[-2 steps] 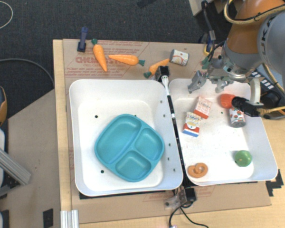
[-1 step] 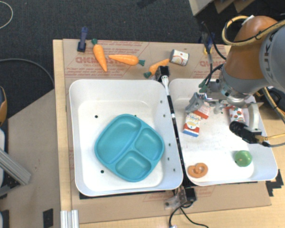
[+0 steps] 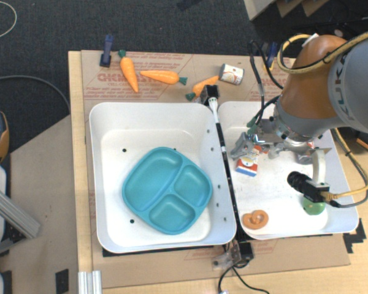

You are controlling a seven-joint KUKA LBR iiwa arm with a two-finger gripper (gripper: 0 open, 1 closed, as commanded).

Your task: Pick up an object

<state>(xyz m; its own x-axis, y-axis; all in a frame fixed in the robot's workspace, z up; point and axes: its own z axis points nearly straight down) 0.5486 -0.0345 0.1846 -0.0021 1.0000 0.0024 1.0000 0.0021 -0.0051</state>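
Nearest item: orange round object, lower edge of the right bin, close to the front rim.
Right bin contents: orange round object; green object at lower right, partly under a black part of the arm's hardware; small red, white and blue object at centre left of the bin.
Left bin: holds 1 teal divided plate with 3 compartments, lying flat, centre to lower right of that bin.
Bench surface, upper frame: 3 toy carrots behind the bins; 1 small white cup lying on its side at upper centre; 1 blue clip at upper left.
Arm: grey body with orange band, entering from the right of the frame, wrist over the upper half of the right bin.
Gripper: low over the right bin, just above the small red, white and blue object in the picture.
Finger state: cannot tell; wrist hardware and viewing angle hide it.
Task object, judged: small red, white and blue object is the likeliest target, being nearest the gripper. It rests on the bin floor.
Done, judged: approach to a candidate object.
Left, judged: secure the grip, then lift clear of the bin. No object is visibly held.
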